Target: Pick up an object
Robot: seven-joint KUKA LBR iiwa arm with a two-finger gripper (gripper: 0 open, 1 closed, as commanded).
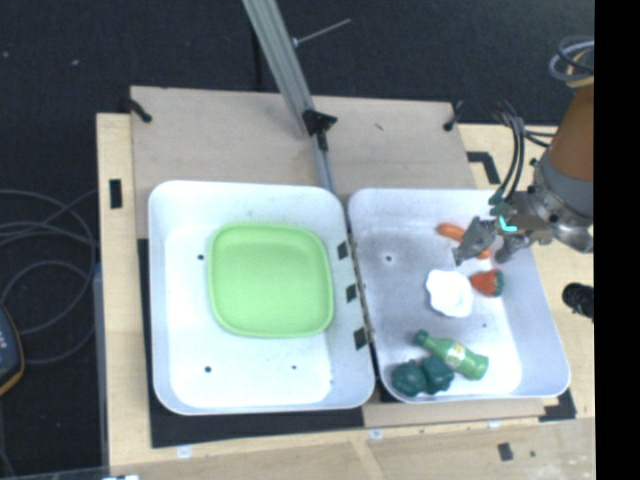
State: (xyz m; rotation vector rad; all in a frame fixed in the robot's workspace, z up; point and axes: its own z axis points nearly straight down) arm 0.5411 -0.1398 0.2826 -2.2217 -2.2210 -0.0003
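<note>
Right now I am looking down on the left bin (180,368), which is carrying a green plate (270,279). Beside it the right bin (535,353) is holding a white lump (449,293), a green bottle (453,354), a dark green toy (421,376), a red piece (487,282) and an orange piece (451,231). My gripper (490,247) is hanging spread and empty between those last two.

Floor (90,28) is dark, almost black, speckled carpet kind of thing. Light wooden bench (230,118) sits on it, with a grey metal pole (280,48) slanting up from the middle. Some cables (45,258) looped on the left, lighting's pretty even
</note>
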